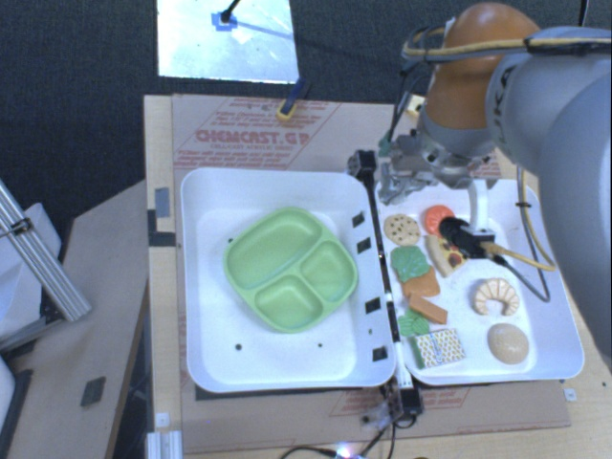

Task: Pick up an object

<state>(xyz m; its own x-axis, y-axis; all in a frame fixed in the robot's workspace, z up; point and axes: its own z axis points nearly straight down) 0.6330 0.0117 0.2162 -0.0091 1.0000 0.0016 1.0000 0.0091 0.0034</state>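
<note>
The white left bin point(196, 285) holds the green plate point(292, 271) near its middle. The green plate lies flat and has three dips in it. Just to the right of the green plate is the wall where the two bins meet, and the right bin point(562, 352) starts there.

The gripper point(390, 194) hangs up and to the right of the green plate, over the far left corner of the right bin. I cannot tell if it is spread or pressed together.

All the small toy foods lie to the right of the green plate. Closest to it is a row that runs from back to front:
- a round cookie point(402, 228)
- a green leaf point(411, 261)
- an orange piece point(427, 309)
- a small green piece point(414, 325)
- a little checked box point(438, 348)

The cookie is just below the gripper. A bit farther from the green plate sits a red tomato point(438, 218), right beside the cookie. Farthest from the green plate are a croissant point(497, 296) and a tan egg point(508, 342), with the egg nearer the front. The grey arm point(545, 94) reaches in from far to the right of the green plate.
</note>
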